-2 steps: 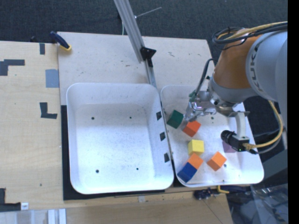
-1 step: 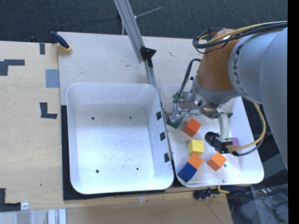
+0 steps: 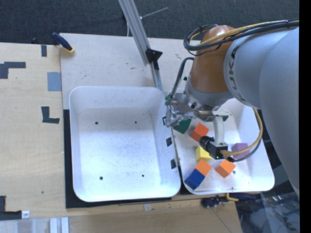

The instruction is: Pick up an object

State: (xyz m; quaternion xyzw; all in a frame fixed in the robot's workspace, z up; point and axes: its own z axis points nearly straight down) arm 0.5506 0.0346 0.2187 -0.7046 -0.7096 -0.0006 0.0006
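While the grey arm (image 3: 262, 57) with its orange band (image 3: 211, 57) reaches in from the right, the pincer (image 3: 176, 119) is seen lowered over the left part of the right-hand bin (image 3: 252, 178), close to the wall shared with the left-hand bin (image 3: 82, 144). A dark green block (image 3: 182, 126) is seen directly under the pincer, touching or just below its tips; whether the block is gripped cannot be told, and whether the pincer is open or closed cannot be told either, since the wrist hardware hides the tips.

The remaining objects are gathered in the right-hand bin. An orange block (image 3: 199, 131) lies just right of the green one. A yellow block (image 3: 202, 154) is placed below it, partly hidden by a black fitting (image 3: 210, 144) on the wrist assembly. A second orange block (image 3: 203, 167) lies under the yellow one, and a blue block (image 3: 195, 178) touches it at the lower left, near the bin's front wall. A third orange block (image 3: 225, 168) is set to the right, and a pale purple block (image 3: 240, 148) is seen above it, beside the cable (image 3: 252, 140) that loops from the arm.

Both bins are carried on a light wooden worktop (image 3: 29, 144). A slanted metal rail (image 3: 136, 28) crosses the worktop above the left-hand bin, and a blue-and-yellow tool (image 3: 63, 42) lies near the worktop's far left corner.
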